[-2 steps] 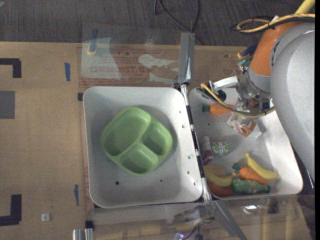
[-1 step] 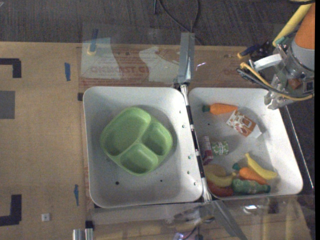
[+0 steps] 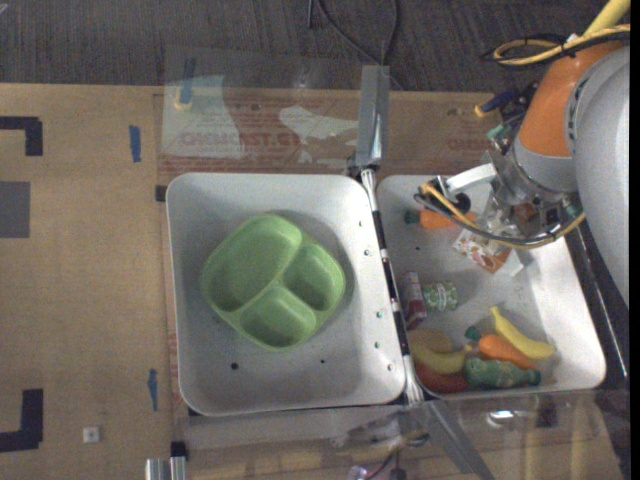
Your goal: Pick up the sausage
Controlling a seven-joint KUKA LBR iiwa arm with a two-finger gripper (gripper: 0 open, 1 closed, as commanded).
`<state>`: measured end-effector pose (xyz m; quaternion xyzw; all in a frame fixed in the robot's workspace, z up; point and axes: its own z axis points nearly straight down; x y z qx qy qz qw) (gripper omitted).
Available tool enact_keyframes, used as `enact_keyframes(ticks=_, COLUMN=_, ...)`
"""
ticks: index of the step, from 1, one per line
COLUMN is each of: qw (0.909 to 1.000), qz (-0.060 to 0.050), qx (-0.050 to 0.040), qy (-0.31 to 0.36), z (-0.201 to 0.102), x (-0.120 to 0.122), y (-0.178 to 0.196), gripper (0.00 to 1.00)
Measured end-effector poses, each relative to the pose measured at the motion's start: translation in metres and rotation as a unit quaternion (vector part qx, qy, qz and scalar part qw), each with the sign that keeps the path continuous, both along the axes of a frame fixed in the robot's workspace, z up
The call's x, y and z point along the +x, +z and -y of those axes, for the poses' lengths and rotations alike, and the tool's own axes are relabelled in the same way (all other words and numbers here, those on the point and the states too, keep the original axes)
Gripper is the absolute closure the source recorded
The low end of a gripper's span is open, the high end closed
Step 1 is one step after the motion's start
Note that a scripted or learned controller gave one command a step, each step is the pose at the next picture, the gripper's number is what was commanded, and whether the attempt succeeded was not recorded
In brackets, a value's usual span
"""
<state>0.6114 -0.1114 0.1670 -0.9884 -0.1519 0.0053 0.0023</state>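
Note:
The sausage (image 3: 413,302) looks like a short dark reddish piece lying along the left wall of the right bin (image 3: 560,298), next to a small green can (image 3: 439,295). My gripper (image 3: 497,224) hangs over the upper part of the right bin, above a small white and red packet (image 3: 481,252). It is well up and to the right of the sausage and apart from it. Cables and the wrist body hide its tip.
The left bin (image 3: 200,368) holds a green divided plate (image 3: 273,280). In the right bin lie an orange piece (image 3: 436,219), a banana (image 3: 521,334), a carrot (image 3: 499,348), a green bottle (image 3: 500,373) and yellow and red toys (image 3: 439,360).

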Motion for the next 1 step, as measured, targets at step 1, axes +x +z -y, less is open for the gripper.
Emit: enact_keyframes(ticks=1, qw=0.9994, qz=0.002, qx=-0.0003, qy=0.036, z=-0.0085, x=0.0287, y=-0.0388, gripper=1.0)
